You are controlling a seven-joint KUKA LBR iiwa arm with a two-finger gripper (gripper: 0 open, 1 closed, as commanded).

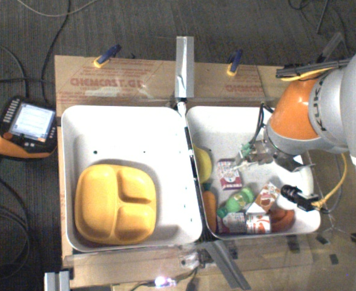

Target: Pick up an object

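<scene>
Your gripper point(249, 156) hangs in the right bin point(226, 121), just beside a small red-and-white carton point(229, 173); I cannot tell its grip; green bottle point(235, 201), can point(257, 224) crowd below; yellow tray point(115, 203) fills the left bin point(123, 117).

Arm point(305, 117) reaches into right bin point(226, 123) (cluttered); yellow tray point(116, 204) fills left bin point(105, 123).

Two white bins point(129, 117) of smooth, faintly glossy plastic sit on a bench of matt brown board point(111, 80) printed with faded red lettering. A yellow divided tray point(114, 202) has a soft, satin plastic sheen. The arm's orange band point(293, 111) looks glossy and moulded, its grey shell point(347, 102) smooth. A green bottle point(235, 200) shines like plastic beside printed paper-like cartons point(229, 173). The floor point(135, 11) is dark, rough carpet.
</scene>
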